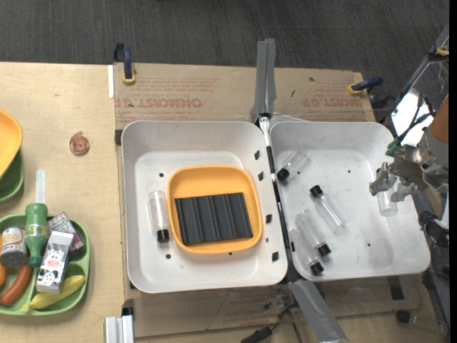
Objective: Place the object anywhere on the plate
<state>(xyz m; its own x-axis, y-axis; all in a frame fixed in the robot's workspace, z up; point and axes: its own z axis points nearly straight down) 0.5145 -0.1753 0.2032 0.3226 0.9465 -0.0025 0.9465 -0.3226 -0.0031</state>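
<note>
An orange plate [213,178] lies in the left bin [136,213], and a black ridged block [214,218] rests on it. Just left of the plate lies a clear vial [156,209] with a black cap. Several more clear, black-capped vials [327,209] are scattered over the left half of the right bin [357,138]. My gripper [386,189] hangs over the right bin's right side, near its wall. A clear vial-like shape [387,205] shows just below it, but contact is too blurred to judge.
A green tray [78,291] of toy food and bottles sits on the bench at the lower left, with an orange dish [8,145] above it. Clamps [126,68] hold the cardboard behind the bins. A metal divider [265,77] runs between the bins.
</note>
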